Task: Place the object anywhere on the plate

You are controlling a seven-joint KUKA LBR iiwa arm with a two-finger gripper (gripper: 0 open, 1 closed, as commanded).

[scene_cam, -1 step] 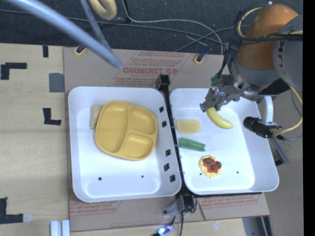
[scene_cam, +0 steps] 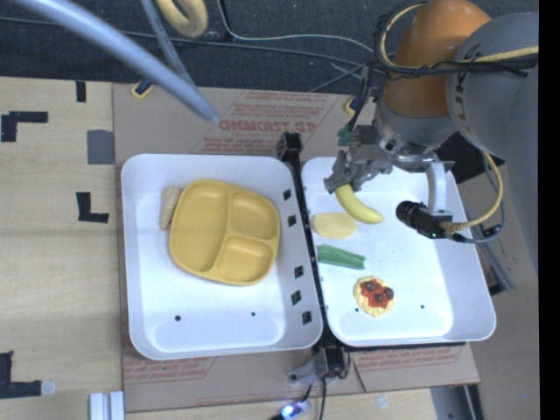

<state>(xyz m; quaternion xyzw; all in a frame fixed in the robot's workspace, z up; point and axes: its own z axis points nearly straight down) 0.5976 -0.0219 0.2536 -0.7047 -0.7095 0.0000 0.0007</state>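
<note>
Here the arm (scene_cam: 472, 51) reaches in from the right, its orange band high over the far corner of the right bin (scene_cam: 455, 322). The gripper (scene_cam: 353, 175) hangs low at that bin's far left part, close to the divider between the two bins. Its dark fingers sit right at the upper end of the banana (scene_cam: 359, 204), which lies tilted on the bin floor, running down and to the right. Whether those fingers are parted or closed on the fruit cannot be told from this slanted look; the tips and the banana's end overlap, and no clear grip shows.

Just below the banana's upper end, touching or nearly so, lies a pale yellow round slice (scene_cam: 335, 226). Below that rests a green bean pod (scene_cam: 340, 256), and nearer still a small pizza piece (scene_cam: 374, 296) with red and dark toppings, apart from the others.

The left bin (scene_cam: 149, 322) bears the yellow plate (scene_cam: 224, 232), divided into three compartments, sitting towards the far side of its bin. A tan slice of bread (scene_cam: 169, 206) lies beside the plate's left edge, partly tucked under its rim. The banana is well apart from the plate, across the divider.
</note>
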